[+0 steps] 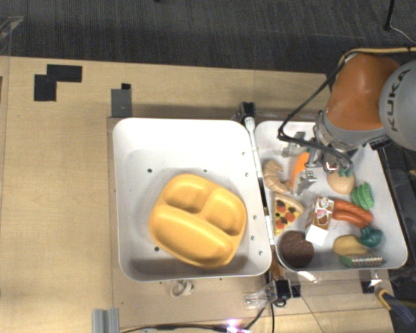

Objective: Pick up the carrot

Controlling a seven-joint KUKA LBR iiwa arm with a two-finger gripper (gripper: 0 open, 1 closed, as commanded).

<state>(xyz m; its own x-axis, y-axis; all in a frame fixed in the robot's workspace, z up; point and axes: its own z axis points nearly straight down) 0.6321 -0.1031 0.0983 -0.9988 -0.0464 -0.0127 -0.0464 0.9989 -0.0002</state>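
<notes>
I see the hand [309, 173] low in the right bin [396, 245], at the bin's upper middle, hanging from the grey arm [364, 96] that comes in from 3 o'clock. Metal fingertips sit just beside the carrot [300, 165], which lies at the hand's 10 o'clock as a short orange piece, tilted. Whether the hand is clenched or released I cannot tell; the wrist hides too much. I can't confirm the carrot is between the fingers, so no grasp called.

Outward: a beige food piece [275, 174] at 9 o'clock of the hand, a pizza slice [286, 212] at 7 o'clock, a pale onion-like item [341, 182] at 3 o'clock. Further down, a red-orange sausage shape [351, 212] and a brown round thing [296, 248]. Left bin [132, 158] holds a big yellow bell pepper [197, 218], well apart.

Progress, my read: approach done, hand at the carrot; closing and lifting left. Carrot looks to be on the bin floor, not raised.
</notes>
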